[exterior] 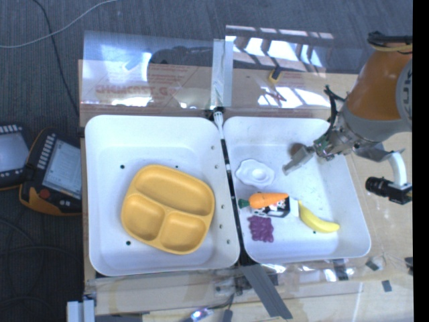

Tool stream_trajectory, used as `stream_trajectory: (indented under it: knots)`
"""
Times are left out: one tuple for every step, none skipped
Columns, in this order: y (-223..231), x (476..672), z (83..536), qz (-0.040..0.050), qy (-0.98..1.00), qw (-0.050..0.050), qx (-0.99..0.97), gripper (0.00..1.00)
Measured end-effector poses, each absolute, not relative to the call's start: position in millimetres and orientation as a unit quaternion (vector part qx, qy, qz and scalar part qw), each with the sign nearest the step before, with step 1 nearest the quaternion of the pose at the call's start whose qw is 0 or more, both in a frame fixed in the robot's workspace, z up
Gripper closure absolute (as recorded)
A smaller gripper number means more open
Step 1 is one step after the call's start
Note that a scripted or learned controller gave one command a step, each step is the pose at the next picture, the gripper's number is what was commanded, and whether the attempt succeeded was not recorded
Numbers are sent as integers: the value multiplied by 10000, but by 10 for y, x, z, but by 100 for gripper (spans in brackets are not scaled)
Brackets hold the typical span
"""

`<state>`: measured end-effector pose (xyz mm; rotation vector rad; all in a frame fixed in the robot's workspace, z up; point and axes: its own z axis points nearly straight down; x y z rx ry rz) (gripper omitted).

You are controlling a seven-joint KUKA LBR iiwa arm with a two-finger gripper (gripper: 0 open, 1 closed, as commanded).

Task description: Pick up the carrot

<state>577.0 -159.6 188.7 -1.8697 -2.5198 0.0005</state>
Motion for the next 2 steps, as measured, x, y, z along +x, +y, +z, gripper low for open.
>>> stream_trajectory:
  knots:
    - [-1262,5722,893,-13,-8420,-44,-5394,0]
    - [-1261,5725,893,-16,-8421,-48,-5393,0]
